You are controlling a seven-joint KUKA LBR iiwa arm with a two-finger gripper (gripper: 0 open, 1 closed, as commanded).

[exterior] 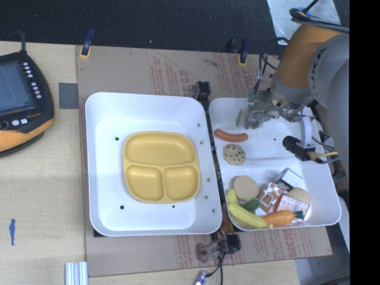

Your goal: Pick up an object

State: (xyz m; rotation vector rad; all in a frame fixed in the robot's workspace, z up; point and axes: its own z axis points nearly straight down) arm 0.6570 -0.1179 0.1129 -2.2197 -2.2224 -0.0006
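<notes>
My gripper [254, 119] hangs low over the far left part of the right bin [267, 150], beside a small green object [239, 118] at the bin's far wall. Just in front of it lie a red sausage [231, 136] and a chocolate-chip cookie [234, 154]. Nothing is visibly held. At the bin's near end are a tan round bun [245, 187], a yellow banana [244, 215], an orange carrot [279, 218], a snack packet [273, 198] and a pale bread piece [298, 196], packed close together.
The left bin [101, 159] holds a yellow divided plate [161, 165]. A teach pendant [21, 100] lies on the bench at far left. The arm's grey and orange body [309, 58] looms over the right bin's far right corner, with a black cable fitting [298, 148] below it.
</notes>
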